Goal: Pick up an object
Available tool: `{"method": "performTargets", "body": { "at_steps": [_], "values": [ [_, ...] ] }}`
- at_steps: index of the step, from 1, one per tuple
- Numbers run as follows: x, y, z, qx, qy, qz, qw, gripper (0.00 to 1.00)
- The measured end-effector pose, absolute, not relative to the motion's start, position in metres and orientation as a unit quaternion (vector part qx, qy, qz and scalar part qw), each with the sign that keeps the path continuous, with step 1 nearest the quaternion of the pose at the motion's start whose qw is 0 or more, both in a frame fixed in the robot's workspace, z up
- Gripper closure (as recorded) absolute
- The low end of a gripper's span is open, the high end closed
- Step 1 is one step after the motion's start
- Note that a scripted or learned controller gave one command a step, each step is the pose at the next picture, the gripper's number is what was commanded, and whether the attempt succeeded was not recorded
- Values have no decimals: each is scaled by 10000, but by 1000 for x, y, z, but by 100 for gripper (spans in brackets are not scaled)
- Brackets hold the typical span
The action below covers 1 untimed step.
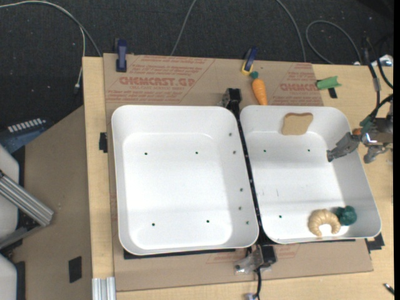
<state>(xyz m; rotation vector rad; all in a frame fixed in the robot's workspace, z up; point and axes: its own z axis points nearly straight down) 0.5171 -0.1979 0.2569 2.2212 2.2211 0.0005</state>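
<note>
The right bin (350, 186) holds three objects. A tan slice of toast (296, 124) lies at its far edge. A pale croissant (325, 222) sits in the near right corner, touching a small dark green item (345, 215). My gripper (357, 151) hangs over the right rim of this bin, about level with the bin's middle. It is open, and nothing shows between its fingers. One dark finger (340, 147) points left into the bin. The toast is up and to the left of it, and the croissant is well below it.
The left bin (125, 167) stands beside the right one. An orange carrot (259, 91) lies on the cardboard behind the bins. Blue clamps (120, 55) (250, 59) and a green clamp (328, 83) hold the board's far edge. Cables hang at the right.
</note>
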Motion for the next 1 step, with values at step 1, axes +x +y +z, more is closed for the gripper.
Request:
{"method": "performTargets", "body": {
  "at_steps": [1],
  "values": [
    [522, -200, 197, 7070, 7072, -9, -16, 0]
  ]
}}
